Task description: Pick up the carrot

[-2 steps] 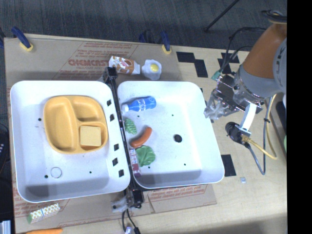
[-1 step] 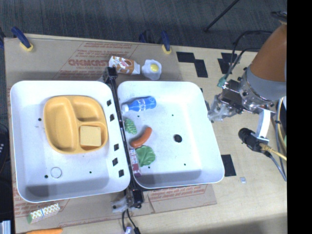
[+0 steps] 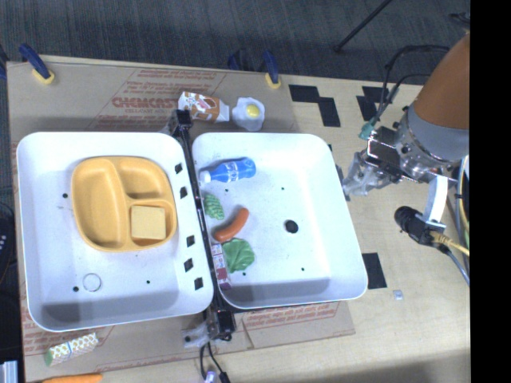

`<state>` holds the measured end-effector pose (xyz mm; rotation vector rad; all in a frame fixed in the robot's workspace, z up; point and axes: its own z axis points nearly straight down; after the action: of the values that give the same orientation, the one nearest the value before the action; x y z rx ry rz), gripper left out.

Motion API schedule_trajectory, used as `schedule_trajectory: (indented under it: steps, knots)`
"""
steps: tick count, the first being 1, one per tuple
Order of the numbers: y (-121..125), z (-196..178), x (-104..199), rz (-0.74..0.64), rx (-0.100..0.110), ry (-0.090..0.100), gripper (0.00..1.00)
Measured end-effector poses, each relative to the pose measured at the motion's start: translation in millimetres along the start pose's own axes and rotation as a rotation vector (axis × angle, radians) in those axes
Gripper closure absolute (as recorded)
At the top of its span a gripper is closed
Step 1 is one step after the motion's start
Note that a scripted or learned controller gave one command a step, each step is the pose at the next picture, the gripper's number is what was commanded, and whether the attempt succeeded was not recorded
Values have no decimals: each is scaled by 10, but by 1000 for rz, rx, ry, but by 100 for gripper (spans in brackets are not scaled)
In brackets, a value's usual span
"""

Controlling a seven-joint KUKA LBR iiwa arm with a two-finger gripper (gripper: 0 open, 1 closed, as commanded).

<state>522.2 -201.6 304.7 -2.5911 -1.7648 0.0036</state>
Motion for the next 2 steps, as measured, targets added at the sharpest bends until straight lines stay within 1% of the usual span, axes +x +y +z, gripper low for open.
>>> schedule_trajectory:
  steps: [1,2]
  knots:
    - [2,-103,4,-5,2,1,100]
    - [395,-221,198,-120,-5,-2,100]
